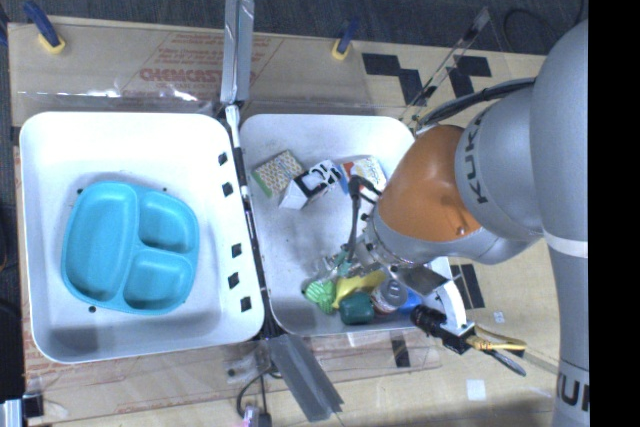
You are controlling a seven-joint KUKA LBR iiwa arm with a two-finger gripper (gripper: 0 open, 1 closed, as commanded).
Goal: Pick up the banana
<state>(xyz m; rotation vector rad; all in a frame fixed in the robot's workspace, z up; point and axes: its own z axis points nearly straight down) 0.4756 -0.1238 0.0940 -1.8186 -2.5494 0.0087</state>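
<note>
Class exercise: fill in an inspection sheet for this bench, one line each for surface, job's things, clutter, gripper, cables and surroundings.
Surface: two white bins side by side; the left bin holds a blue divided tray.
Job's things: yellow banana near the front of the right bin.
Clutter: green items beside the banana; small boxes near the back.
Gripper: gripper low over the front pile; grasp cannot be judged.
Cables: black cable along the arm.
Surroundings: cardboard sheet, blue clamps, dark floor.
</note>
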